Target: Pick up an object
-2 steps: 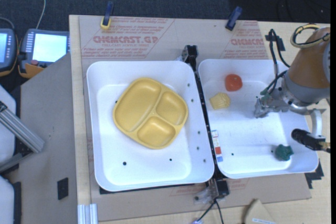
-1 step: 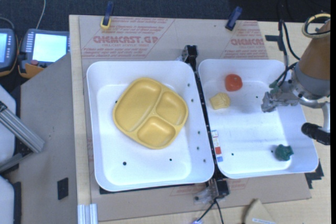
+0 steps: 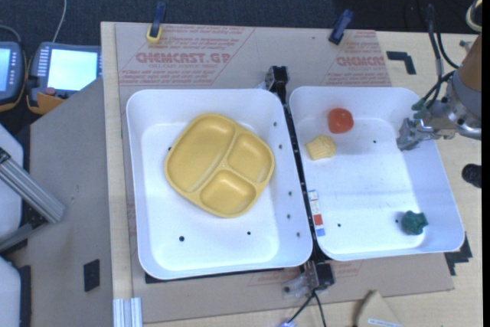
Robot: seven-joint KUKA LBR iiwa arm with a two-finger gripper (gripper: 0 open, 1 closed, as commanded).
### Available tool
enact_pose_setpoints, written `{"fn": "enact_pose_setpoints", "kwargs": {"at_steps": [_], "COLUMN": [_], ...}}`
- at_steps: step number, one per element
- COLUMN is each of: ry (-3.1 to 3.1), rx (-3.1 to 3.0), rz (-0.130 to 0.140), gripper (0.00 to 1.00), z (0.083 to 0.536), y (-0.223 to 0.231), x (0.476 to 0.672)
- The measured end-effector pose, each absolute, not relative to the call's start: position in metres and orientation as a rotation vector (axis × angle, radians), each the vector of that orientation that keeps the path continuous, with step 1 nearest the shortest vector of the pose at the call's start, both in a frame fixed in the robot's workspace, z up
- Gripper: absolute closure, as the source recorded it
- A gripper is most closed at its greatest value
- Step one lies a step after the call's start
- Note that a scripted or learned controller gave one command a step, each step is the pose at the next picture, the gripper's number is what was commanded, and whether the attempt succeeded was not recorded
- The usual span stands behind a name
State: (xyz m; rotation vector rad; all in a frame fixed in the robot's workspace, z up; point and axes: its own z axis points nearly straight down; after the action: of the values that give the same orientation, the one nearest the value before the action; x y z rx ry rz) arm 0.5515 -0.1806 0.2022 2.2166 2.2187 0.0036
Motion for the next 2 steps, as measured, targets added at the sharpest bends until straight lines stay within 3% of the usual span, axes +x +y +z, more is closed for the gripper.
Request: {"fn": "enact_pose_setpoints", "kwargs": {"at_steps": [1,2], "ry": [2.218,2.228], "rx": [2.215,2.213], "rz": [0.005,0.003], "gripper": [1.00,1.00], "z": [0.256,0.246], "y": [-0.181,-0.124], "x": [0.553,0.573]}}
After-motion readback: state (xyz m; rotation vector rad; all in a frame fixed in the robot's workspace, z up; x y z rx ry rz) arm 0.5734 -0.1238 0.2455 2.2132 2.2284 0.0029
